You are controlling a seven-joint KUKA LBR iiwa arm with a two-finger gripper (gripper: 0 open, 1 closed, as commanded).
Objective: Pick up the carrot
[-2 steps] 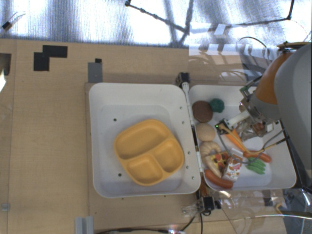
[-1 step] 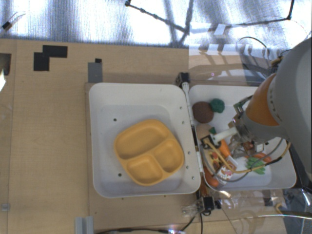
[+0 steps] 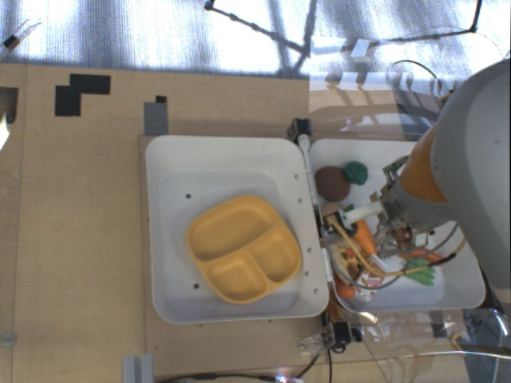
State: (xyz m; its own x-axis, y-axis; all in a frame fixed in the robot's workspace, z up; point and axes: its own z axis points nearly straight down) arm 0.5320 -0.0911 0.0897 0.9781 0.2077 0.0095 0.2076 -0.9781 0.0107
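Observation:
An orange carrot (image 3: 365, 236) lies slantwise in the right bin (image 3: 471, 290), near its left wall. My gripper (image 3: 390, 231) hangs low over the bin just to the right of the carrot, very close to it. Whether it touches the carrot is unclear, because the wrist and arm hide the tip. A second thin orange piece with green leaves (image 3: 418, 270) lies to the gripper's lower right.
A brown ball (image 3: 331, 182) and a dark green lump (image 3: 355, 171) sit at the back of the right bin. Clutter of pale and orange toy items (image 3: 351, 274) fills its front left. The left bin (image 3: 168, 214) holds a yellow divided plate (image 3: 243, 248).

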